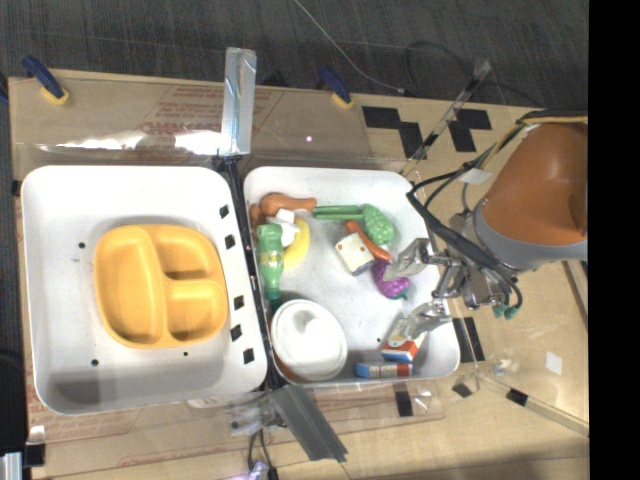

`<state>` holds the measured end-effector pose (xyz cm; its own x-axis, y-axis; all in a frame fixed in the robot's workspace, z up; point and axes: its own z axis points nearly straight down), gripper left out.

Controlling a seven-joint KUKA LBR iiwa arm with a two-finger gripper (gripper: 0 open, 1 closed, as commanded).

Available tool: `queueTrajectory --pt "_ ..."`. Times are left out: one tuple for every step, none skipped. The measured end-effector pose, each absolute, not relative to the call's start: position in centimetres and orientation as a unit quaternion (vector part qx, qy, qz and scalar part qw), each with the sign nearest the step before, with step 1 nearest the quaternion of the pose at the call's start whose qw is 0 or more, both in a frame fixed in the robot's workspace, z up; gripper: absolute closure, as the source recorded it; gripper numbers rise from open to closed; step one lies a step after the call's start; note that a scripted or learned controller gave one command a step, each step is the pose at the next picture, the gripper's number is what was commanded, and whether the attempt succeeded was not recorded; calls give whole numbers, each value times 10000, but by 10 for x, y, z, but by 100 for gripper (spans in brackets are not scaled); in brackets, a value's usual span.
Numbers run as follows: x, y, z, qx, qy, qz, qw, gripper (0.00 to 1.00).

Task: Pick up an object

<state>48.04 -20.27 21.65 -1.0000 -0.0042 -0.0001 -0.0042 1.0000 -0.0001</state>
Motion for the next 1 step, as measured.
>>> queueTrajectory --pt "509 -207 94 296 9996 -15 36 0"
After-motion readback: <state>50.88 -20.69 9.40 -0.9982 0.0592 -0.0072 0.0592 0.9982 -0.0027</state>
